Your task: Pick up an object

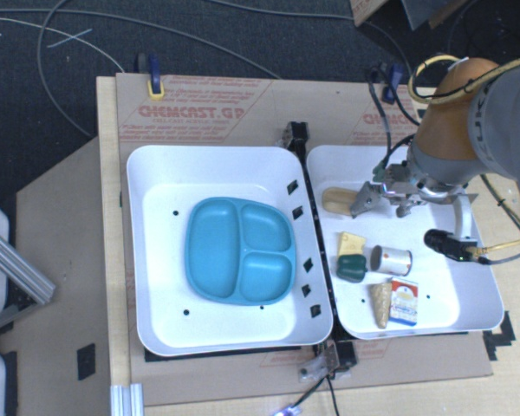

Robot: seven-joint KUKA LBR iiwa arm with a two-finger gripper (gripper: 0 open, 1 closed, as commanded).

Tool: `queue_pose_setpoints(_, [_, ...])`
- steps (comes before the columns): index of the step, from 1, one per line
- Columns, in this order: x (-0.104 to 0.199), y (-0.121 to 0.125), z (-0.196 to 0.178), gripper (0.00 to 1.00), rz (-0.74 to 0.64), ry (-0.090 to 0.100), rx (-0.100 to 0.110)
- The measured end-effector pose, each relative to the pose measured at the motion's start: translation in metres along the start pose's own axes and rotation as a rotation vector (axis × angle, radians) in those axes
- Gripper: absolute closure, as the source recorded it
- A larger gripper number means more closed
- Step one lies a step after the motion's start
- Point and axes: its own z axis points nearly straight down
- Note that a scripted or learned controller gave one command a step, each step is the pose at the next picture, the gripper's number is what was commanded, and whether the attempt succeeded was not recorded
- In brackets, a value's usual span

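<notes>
One arm (468,120) is reaching over the right bin (481,306), gripper (383,196) hanging low, finger state indiscernible. A tan piece (338,200) is lying just beside it; a silver can (392,259) and green block (352,268) are sitting nearer the camera.

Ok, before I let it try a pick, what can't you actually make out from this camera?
- Gripper: the wrist above covers the fingers, so their state can't be read in the camera view.
- Tan object: its right end is hidden behind the gripper; contact unclear.
- Small box: print too small to read.
- Arm: cut off by the right edge.
- Right bin: back wall partly covered by the arm.
</notes>
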Motion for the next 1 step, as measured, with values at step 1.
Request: queue_pose_setpoints(1, [0.0004,0.0001,0.0238,0.0,0.0,0.0,0.001])
